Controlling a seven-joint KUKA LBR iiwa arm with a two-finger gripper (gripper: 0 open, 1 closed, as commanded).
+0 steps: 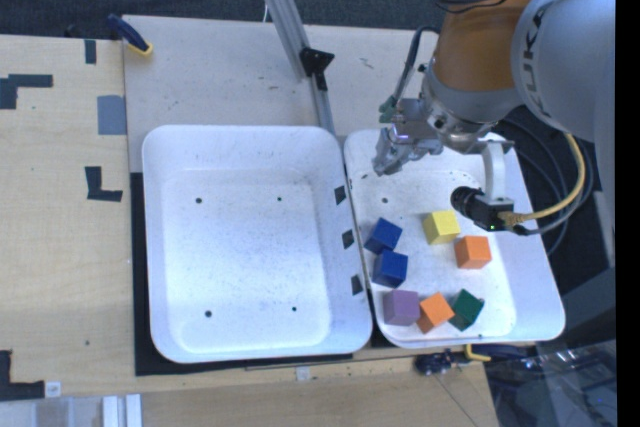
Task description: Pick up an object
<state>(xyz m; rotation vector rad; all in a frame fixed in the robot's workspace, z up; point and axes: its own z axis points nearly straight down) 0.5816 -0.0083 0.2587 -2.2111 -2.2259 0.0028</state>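
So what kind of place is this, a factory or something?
More likely a robotics lab test bench than a factory: a KUKA iiwa arm hangs over two shallow white bins, the right one holding small coloured blocks for grasping practice, on a taped plywood bench.

No readable text, no labels, no brand names, no numbers, no signs on bench (pixel 200 85), bins or arm

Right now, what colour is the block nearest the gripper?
Blue block, clearest in the camera view.
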